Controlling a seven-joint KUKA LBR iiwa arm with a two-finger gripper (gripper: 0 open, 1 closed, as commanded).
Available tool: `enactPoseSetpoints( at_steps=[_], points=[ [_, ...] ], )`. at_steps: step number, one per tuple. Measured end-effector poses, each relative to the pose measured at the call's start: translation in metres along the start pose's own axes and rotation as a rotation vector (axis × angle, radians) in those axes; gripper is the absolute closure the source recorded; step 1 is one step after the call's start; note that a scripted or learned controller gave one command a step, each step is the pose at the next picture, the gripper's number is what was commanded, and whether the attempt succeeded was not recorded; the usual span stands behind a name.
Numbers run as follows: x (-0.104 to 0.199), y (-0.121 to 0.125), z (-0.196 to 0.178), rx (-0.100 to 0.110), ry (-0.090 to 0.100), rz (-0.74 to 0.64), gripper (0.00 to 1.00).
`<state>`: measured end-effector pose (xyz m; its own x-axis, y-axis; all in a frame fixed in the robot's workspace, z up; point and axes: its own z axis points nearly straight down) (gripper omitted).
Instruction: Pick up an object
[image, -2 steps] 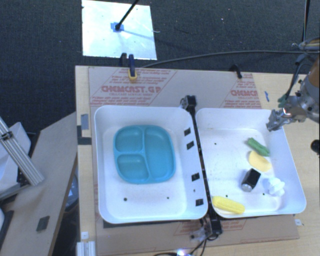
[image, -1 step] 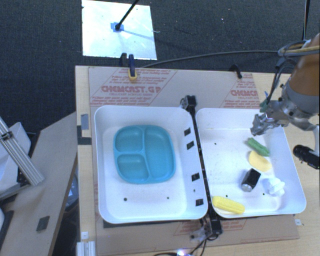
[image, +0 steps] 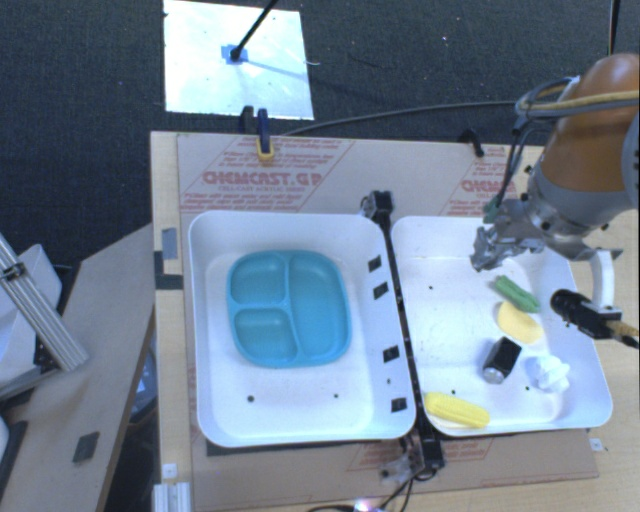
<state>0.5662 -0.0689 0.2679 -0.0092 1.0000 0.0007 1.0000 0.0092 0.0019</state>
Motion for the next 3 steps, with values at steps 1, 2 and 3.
enactPoseSetpoints(
  at_steps=[1, 2, 3],
  points=[
    [0.043, 0.006, 0.009, 0.000, 0.000, 0.001, 1.00],
    [0.094, 0.011, 0.007, -0.001, 0.001, 0.000, 1.00],
    [0.154, 0.017, 0.015, 0.000, 0.001, -0.001, 1.00]
  ],
)
